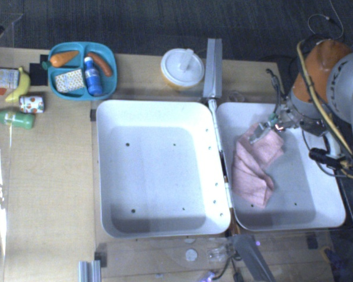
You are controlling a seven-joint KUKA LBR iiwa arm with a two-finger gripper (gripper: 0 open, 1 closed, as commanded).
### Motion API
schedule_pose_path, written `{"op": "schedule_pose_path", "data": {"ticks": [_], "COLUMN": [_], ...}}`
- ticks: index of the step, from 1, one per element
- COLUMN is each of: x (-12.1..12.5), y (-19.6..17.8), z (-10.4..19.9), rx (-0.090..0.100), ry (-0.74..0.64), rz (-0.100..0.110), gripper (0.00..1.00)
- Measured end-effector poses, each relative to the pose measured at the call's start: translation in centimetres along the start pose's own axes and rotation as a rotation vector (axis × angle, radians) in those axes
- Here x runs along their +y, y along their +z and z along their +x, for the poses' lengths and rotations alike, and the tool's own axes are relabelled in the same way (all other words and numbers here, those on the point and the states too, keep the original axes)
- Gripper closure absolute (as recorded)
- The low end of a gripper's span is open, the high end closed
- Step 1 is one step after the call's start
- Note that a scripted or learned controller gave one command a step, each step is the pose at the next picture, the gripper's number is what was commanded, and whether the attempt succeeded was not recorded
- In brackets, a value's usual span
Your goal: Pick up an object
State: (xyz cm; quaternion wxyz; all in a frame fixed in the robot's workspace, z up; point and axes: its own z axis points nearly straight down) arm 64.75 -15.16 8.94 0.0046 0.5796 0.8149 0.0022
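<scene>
My pincer (266, 129) sits low in the right bin (323, 216), at the upper corner of the pink cloth (253, 169). The cloth lies crumpled on the bin floor, left of centre, its upper end rising toward my wrist. Contact with the fabric appears made; whether the tips are spread or pressed together, I cannot tell. Status, as judged: approach complete, grasp unconfirmed, lift not yet done. Remaining: secure the fabric and raise it off the floor. The left bin (106, 175) plays no part.
</scene>
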Motion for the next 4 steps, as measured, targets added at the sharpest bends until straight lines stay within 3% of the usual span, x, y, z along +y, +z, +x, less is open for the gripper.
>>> {"op": "schedule_pose_path", "data": {"ticks": [1, 2, 3, 4], "x": [1.5, 1.8, 4.6, 4.8], "y": [0.0, -1.2, -9.7, -9.6], "z": [5.6, 5.7, 6.0, 7.8], "rx": [0.001, 0.0, 0.002, 0.004], "ry": [-0.089, -0.09, -0.366, -0.424], "rz": [-0.003, -0.009, 0.001, 0.004], "gripper": [0.0, 1.0, 1.0, 1.0]}}
